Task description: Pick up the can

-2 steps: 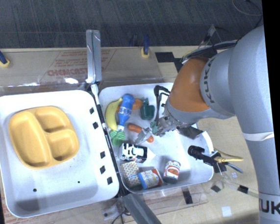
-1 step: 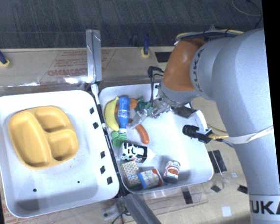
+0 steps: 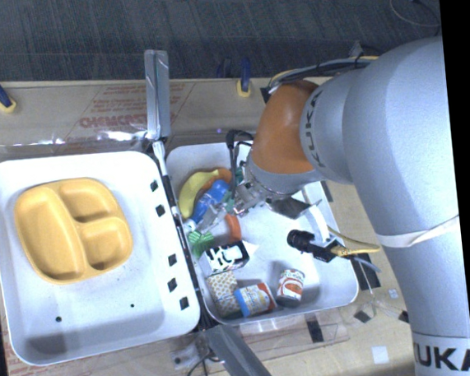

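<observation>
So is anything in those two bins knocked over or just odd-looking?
The right bin is a jumble: the can lies tipped near the front wall beside a blue-labelled container. The left bin holds a yellow divided tray, sitting askew.

My fingers (image 3: 234,198) are hanging over the right bin's (image 3: 344,292) far left part. The can (image 3: 290,287) is sitting near its front wall, a second can (image 3: 253,299) just left. A tray (image 3: 73,228) is lying in the left bin (image 3: 35,343).
</observation>
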Robot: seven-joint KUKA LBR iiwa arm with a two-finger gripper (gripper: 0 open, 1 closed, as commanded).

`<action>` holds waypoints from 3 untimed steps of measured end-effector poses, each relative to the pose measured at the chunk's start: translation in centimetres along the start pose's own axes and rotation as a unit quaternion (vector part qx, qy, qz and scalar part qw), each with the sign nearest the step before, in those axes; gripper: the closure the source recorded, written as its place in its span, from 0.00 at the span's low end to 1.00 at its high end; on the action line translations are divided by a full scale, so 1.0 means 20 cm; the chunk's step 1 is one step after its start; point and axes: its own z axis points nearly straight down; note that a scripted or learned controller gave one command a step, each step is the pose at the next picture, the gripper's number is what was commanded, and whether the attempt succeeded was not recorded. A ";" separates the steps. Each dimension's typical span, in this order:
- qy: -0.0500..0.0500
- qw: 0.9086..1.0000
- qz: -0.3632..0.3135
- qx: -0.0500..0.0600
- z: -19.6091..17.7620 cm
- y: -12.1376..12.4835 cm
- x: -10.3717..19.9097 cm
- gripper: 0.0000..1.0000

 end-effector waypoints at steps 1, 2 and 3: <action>0.006 1.000 -0.023 0.015 0.03 0.30 -0.12 0.00; 0.000 0.999 0.054 0.001 -0.50 -0.16 0.18 0.00; 0.000 0.999 0.055 0.001 -0.50 -0.16 0.18 0.00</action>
